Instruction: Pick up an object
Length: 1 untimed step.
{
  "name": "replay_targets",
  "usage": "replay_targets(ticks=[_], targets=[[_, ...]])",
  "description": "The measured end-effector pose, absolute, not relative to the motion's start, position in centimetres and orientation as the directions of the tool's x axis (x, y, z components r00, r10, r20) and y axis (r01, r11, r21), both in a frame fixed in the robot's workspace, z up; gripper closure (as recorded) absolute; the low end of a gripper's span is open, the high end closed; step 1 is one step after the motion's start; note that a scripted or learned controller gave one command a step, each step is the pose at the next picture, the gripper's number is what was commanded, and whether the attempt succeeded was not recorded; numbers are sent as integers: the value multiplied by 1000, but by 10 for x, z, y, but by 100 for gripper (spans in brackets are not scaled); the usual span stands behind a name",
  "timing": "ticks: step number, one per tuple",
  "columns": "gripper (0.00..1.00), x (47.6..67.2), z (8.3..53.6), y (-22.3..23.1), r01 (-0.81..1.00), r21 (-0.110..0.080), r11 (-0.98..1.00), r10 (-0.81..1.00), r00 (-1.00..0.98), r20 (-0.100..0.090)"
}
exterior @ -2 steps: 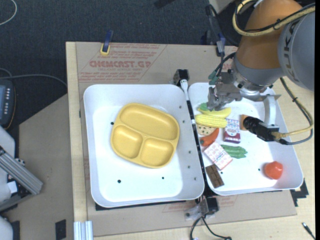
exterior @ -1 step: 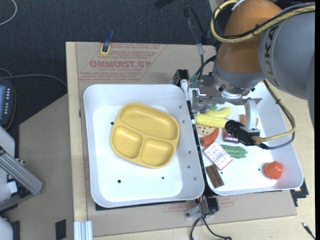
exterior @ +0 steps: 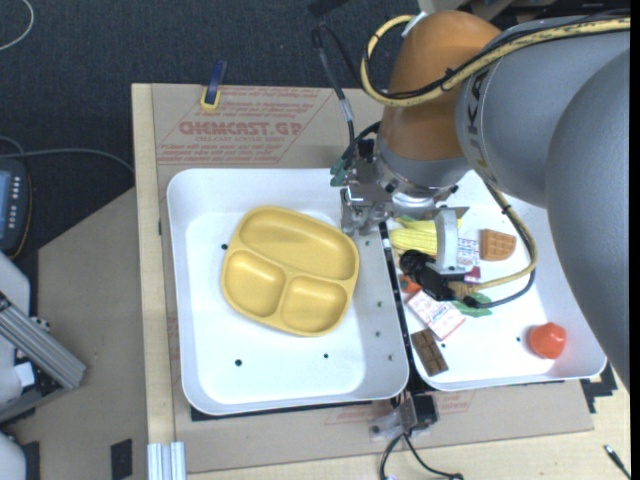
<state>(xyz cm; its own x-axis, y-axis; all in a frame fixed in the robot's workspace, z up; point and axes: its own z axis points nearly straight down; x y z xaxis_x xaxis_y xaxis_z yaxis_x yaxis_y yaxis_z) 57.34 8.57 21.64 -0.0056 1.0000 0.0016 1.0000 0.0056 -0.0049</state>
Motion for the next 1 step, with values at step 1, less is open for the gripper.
replay_targets(ticks=[1], targets=[[100, 561, 217, 77, 1000, -3, -1, 1000, 1, 0]])
